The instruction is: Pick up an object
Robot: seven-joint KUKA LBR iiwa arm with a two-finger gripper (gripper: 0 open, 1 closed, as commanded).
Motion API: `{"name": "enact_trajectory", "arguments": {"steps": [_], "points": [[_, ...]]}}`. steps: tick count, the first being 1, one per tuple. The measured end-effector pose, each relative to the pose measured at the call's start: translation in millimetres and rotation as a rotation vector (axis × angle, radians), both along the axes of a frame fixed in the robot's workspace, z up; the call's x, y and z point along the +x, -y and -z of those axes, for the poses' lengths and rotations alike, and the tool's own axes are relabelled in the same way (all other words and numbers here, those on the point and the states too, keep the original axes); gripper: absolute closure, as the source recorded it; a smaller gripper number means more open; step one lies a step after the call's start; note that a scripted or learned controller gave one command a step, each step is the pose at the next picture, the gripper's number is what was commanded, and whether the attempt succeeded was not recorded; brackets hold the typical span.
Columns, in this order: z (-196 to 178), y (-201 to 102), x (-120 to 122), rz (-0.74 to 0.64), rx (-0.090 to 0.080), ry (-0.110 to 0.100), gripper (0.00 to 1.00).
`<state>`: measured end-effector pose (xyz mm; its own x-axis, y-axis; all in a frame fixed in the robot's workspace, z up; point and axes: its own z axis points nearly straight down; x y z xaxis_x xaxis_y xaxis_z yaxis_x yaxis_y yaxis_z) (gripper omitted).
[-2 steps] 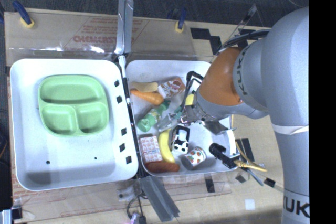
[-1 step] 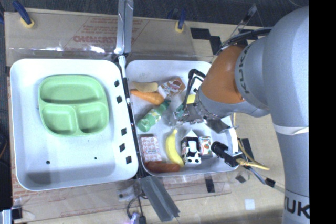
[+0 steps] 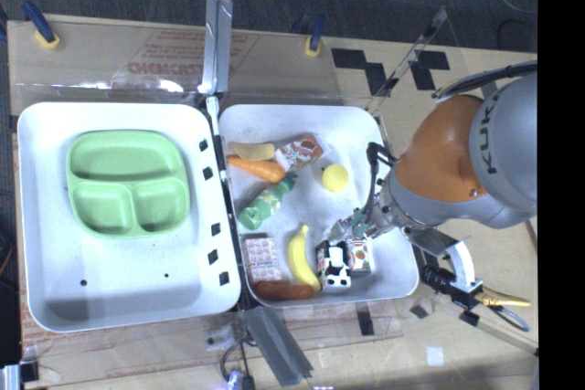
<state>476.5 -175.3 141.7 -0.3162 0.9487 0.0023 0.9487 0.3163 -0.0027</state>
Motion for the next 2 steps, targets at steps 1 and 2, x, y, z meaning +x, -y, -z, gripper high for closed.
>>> {"name": "enact_trajectory", "arguments": {"steps": [1,2], "points": [[-84.6,-17.8,1.6,-0.293,-0.003,0.006,1.00],[-84.5,-17.9,1.5,-0.294,-0.003,0.006,0.00]]}}
